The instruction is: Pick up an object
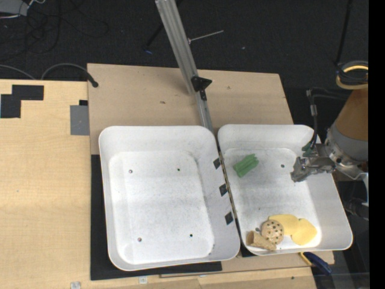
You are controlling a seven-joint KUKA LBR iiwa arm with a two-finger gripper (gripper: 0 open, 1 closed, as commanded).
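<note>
The right bin [283,138] holds a green ridged block [245,165] near its left wall. At its front lie yellow flat pieces [298,229], a brown spotted round piece [272,229] and a tan wedge [260,240]. My gripper [299,173] hangs low over the bin's right side, well to the right of the green block and above the yellow pieces. Nothing shows between its fingertips.
The left bin [114,161] stands beside the right one, joined by black clips [221,189]. A slanted metal rail [180,50] rises behind the bins. The arm's orange band [355,110] sits at the right edge.
</note>
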